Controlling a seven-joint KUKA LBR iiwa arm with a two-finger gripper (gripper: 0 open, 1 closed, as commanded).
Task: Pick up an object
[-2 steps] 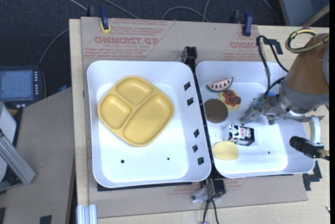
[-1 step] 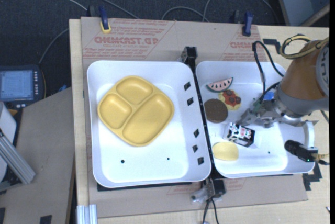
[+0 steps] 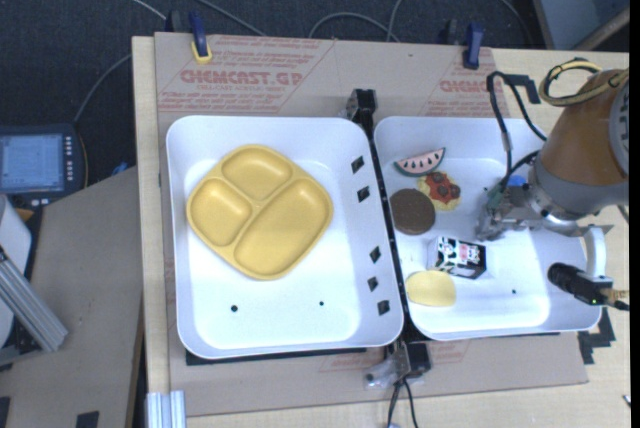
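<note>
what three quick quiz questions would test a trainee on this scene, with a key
1. True or false: the yellow divided plate lies in the right bin.
2. Which item sits nearest the gripper? A) watermelon slice B) black and white carton C) brown disc
3. Fill in: the pale yellow piece lies just below the ____.

Key: 1. False, it lies in the left bin. 2. B. 3. Carton.
</note>
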